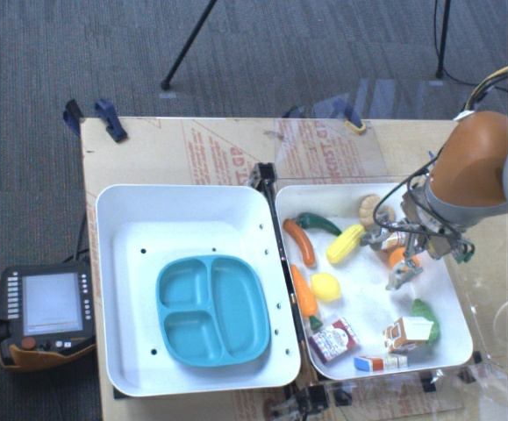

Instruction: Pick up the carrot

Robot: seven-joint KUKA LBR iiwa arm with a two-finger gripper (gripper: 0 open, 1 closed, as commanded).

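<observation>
One carrot [304, 291], orange, tapered, green stub, against right bin's [461, 323] left wall

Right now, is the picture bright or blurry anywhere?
In the camera view, the two white bins look bright and a bit washed out; the carrot and blue plate look fairly sharp; the tool is darker, tangled and hard to make out; soft shadows lie along the bin walls.
</observation>
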